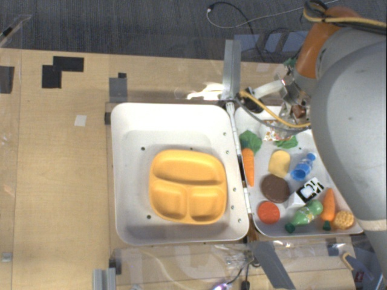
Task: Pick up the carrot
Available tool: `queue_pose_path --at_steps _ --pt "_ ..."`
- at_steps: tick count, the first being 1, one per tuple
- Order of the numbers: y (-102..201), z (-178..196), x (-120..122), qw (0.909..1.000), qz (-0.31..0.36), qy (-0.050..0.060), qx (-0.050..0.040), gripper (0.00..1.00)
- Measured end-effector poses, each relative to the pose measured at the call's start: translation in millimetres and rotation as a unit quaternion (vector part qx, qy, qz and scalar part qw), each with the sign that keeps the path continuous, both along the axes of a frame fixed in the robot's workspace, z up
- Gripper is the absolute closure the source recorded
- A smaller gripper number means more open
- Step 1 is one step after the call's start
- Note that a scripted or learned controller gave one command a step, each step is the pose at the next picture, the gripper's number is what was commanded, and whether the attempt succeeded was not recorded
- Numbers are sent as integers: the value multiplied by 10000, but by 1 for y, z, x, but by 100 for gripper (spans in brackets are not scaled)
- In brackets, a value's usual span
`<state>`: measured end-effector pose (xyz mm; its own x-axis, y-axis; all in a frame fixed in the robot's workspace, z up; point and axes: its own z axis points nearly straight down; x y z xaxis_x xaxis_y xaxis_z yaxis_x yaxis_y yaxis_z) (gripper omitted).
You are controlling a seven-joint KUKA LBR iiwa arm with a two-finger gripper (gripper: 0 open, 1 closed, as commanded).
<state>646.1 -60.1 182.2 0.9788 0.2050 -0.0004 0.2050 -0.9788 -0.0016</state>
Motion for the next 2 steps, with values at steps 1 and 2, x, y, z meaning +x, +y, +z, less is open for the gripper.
queue_pose_path --at_steps 1,2 --pt "-27 -94 -5 9961 883 -16 -6 100" --pt "-25 -86 -4 9956 933 -2 -3 100"
